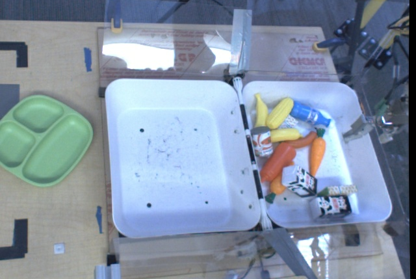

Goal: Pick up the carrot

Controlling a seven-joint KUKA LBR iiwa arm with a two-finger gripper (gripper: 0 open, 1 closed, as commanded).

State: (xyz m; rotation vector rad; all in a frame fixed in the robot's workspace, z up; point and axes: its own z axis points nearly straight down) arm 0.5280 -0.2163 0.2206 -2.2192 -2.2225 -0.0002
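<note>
One orange carrot w/ green top, upright in right bin.

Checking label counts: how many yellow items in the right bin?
3. A banana by the divider, a corn cob beside it, and another yellow piece just below them. The pile overlaps, so more may be hidden underneath.

You have an orange carrot with a green top and a larger orange-red pepper. Yellow banana and corn; blue bottle. Two black-and-white patterned cartons. Bins white, left one speckled. Divided plate light green.
</note>
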